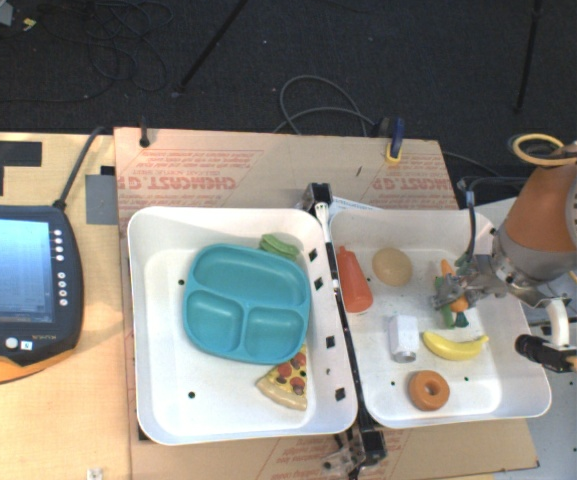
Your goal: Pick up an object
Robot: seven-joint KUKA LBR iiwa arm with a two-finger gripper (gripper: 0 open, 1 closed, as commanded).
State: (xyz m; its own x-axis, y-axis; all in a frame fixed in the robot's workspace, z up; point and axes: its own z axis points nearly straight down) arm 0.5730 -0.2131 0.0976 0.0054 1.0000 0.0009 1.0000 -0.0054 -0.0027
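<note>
The grey arm with its orange band reaches into the right bin [528, 393], a shallow glossy white tray. Its gripper [455, 293] hangs over a small jumbled orange-and-green toy [457, 308] by the bin's right wall; whether the fingers are spread or pinching it cannot be told, for the metal tips blur into the toy.

Just below the fingers lies a smooth curved yellow banana [455, 345], and further below a matte brown ring doughnut [429, 390]. To the left of the fingers sit a round tan ball [392, 266], a small grey-white cylinder [402, 336] and a long orange-red carrot-like piece [353, 280] along the dividing wall.

Well to the left, in the left bin [153, 408], rest a teal plastic compartment plate [247, 303], a flat pizza slice [285, 383] and a green piece [280, 245].
</note>
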